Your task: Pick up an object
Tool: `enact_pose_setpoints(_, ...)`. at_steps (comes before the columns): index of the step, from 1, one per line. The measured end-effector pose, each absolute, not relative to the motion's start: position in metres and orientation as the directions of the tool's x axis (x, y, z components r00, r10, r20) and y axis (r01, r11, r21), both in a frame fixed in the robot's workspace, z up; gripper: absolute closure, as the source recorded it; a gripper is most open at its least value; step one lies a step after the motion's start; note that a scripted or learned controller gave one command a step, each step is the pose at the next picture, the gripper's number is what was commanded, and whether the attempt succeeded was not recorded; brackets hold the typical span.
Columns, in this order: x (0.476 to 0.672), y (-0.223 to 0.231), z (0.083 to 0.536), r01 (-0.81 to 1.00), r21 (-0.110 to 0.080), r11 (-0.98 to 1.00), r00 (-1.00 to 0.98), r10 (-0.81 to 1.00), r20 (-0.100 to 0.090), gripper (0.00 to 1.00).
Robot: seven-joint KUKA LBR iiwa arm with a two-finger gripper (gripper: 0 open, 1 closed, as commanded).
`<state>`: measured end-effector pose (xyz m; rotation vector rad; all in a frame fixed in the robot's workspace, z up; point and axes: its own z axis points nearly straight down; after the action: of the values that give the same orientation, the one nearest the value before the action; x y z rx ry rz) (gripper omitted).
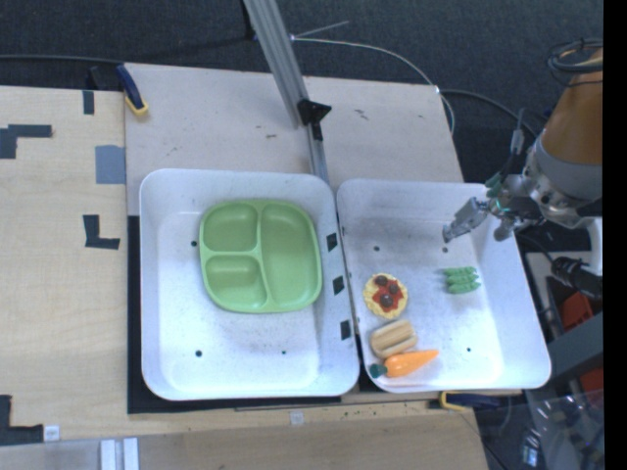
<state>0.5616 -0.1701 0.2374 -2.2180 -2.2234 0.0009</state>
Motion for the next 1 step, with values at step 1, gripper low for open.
enact_pose_setpoints(1, 0.5615, -0.1702, 0.2374, 1.000, -0.001, 0.002, -0.002, 1.000, 0.000, 0.00)
